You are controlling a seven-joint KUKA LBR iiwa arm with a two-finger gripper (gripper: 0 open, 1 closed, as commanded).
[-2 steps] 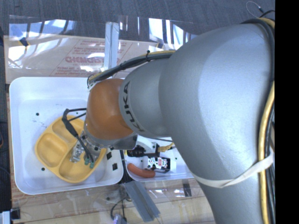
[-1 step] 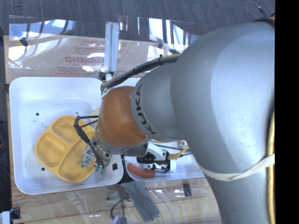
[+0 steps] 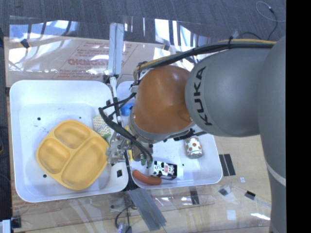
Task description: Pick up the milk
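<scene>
We see the milk point(image 3: 164, 169), a small carton with black-and-white cow patches, lying on its side near the front wall of the right bin point(image 3: 210, 174), at about five o'clock from the orange wrist band. A sausage point(image 3: 146, 178) lies just beside it at its eight o'clock, close enough that they may touch. A small spotted cup point(image 3: 193, 147) stands apart at the carton's two o'clock.

Our hand point(image 3: 115, 152) hangs over the seam between the two bins, at nine o'clock from the milk and beside the yellow divided plate point(image 3: 73, 153) in the left bin point(image 3: 24, 130). It carries nothing that we can make out, and whether it is spread or pressed together we cannot tell; cables and brackets clutter it.

We judge the carton light and fairly stiff, with smooth, slightly slippery faces that could dent under a hard squeeze. We would take it across its two long flat sides, at mid-length, away from the sausage.
</scene>
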